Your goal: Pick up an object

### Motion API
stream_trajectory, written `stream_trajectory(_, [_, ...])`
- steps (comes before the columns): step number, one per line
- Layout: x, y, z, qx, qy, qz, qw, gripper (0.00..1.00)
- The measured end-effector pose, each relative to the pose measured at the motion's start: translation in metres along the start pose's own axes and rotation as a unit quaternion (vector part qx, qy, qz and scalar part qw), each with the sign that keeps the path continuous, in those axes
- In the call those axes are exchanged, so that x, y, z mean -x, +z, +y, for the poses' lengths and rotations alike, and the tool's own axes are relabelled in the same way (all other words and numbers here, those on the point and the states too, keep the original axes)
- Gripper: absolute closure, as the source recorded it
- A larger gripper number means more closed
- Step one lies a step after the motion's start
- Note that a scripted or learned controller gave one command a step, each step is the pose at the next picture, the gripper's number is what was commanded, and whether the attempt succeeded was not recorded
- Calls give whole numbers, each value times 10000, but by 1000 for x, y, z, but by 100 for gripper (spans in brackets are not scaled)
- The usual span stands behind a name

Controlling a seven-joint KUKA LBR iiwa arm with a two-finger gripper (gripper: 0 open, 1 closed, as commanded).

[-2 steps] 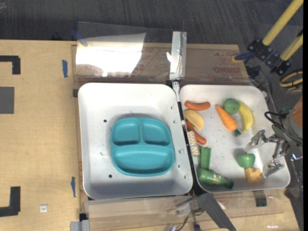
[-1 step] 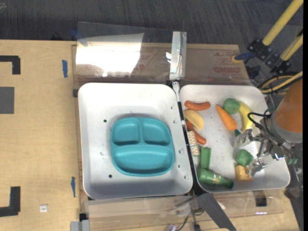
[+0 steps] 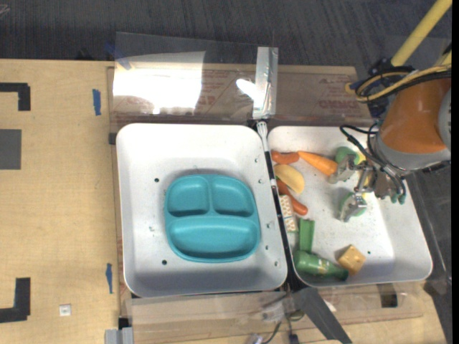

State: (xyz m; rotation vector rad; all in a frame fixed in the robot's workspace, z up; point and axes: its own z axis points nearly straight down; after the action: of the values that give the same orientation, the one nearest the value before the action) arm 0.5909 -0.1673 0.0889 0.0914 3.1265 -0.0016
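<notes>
We are viewing a plywood bench (image 3: 50, 192) on dark carpet (image 3: 215, 9). The gripper (image 3: 353, 185) is hovering in the right bin (image 3: 401, 249), jaws spread wide, holding nothing; a carrot (image 3: 318, 163) is lying at its ten o'clock.

The arm (image 3: 419, 120) is cut off at the right edge, hiding part of the right bin (image 3: 412, 253).

One fixed camera looks down at a slant on the table (image 3: 57, 192). It stands fairly far back. Both white bins (image 3: 136, 149) sit mid-frame, the arm (image 3: 416, 120) entering from 3 o'clock.
</notes>
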Motion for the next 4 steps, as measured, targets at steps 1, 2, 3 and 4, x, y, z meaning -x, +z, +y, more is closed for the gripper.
stream_trajectory(1, [37, 1, 66, 14, -414, 3, 9991, 0])
stream_trajectory(2, [46, 1, 70, -1, -698, 6, 9976, 0])
stream_trajectory(3, [55, 1, 54, 24, -1121, 59, 9937, 0])
stream_trajectory(4, [48, 1, 62, 9, -1032, 23, 9947, 0])
